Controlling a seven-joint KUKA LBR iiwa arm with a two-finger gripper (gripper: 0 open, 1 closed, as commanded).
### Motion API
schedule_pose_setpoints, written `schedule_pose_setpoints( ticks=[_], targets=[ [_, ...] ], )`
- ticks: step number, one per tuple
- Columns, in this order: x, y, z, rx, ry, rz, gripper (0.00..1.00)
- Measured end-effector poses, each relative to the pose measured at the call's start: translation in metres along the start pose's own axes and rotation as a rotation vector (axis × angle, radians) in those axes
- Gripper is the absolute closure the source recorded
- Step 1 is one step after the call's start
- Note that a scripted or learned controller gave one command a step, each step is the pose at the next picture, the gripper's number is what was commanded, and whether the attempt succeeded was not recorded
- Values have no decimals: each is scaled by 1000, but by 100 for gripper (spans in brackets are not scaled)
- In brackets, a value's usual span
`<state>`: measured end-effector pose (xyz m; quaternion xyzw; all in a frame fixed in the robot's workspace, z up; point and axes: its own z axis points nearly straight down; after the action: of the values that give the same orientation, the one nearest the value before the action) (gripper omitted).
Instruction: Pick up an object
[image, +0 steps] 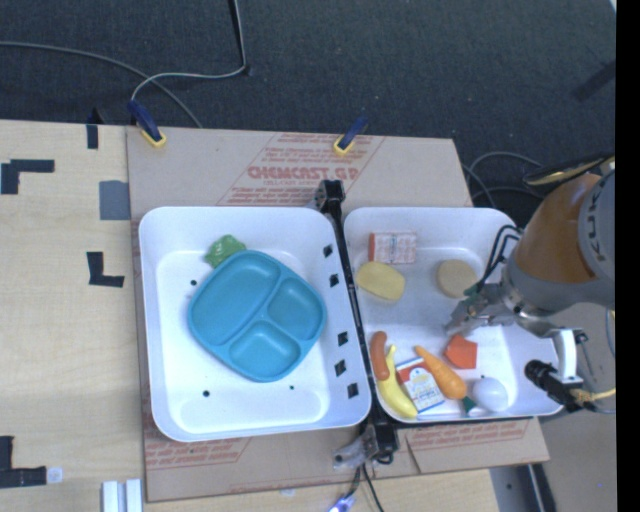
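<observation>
The arm reaches in from the right and my gripper (465, 318) hangs low in the right bin (430, 219), just above a small orange-red block (461, 352) and right of a yellow potato-like piece (382, 281). Nothing can be made out between its tips. Other items in that bin: a tan round piece (456, 276), a pink-and-white packet (392, 247), a carrot (441, 371), a red sausage (379, 355), a banana (395, 396), a small carton (422, 388) and a white egg (491, 391).
The left bin (160, 230) holds a blue divided plate (258, 314) with a green piece (225, 249) at its upper left corner. A black clip row (345, 300) joins the two bins. Cables lie on the dark floor behind.
</observation>
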<state>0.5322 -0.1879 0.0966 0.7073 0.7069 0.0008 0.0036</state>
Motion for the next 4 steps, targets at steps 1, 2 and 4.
schedule_pose_setpoints(
  ticks=[1,2,4],
  targets=[
    [0,0,0,0,0,0,0],
    [39,112,10,0,3,-4,0],
    [-17,137,11,3,1,-3,0]
  ],
)
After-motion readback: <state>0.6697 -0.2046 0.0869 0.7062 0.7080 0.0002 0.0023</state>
